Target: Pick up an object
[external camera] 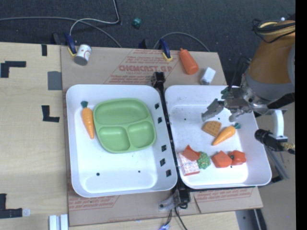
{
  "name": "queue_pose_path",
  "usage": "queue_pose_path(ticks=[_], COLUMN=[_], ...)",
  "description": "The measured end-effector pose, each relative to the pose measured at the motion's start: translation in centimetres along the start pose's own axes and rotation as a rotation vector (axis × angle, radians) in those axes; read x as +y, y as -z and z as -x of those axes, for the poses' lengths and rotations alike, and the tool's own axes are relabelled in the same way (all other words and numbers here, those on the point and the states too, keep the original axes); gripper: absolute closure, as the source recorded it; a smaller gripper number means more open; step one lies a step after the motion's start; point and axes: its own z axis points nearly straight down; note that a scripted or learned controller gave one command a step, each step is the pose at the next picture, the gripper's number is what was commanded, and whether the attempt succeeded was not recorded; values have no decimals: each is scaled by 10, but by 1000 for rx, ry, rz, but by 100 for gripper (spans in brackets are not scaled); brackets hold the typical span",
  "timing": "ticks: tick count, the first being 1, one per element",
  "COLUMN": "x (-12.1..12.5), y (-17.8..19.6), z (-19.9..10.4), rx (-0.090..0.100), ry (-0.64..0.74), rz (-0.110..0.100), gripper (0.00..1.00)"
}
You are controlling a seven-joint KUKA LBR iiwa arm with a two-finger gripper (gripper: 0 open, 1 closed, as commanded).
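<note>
Lying slantwise in the right bin (254, 174), carrot (224, 135) tip pointing lower left, fingers (224, 110) spread, grasping nothing

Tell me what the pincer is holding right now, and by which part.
Nothing is held. The pincer hangs open over the right bin, above the waffle-like biscuit and the toy carrot, with nothing between its fingers.

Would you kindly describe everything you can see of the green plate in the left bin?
The green plate is a pale green, matte, plastic-looking tray with rounded corners and three compartments: one wide across the top, two smaller below. Nothing lies in them. It lies flat, slightly rotated, in the upper middle of the left bin, resting on the bin's floor. A toy carrot lies just beside its left edge; whether they touch is unclear.
</note>
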Motion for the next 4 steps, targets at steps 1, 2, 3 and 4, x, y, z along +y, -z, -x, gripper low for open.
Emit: queue_pose_path(ticks=[1, 2, 3, 4], x=[-28, 33, -4, 55], y=[-165, -120, -165, -165], z=[10, 41, 94, 23], rx=[1, 0, 9, 0], ry=[-1, -1, 6, 2], rz=[2, 1, 4, 8], gripper=[0, 0, 0, 0])
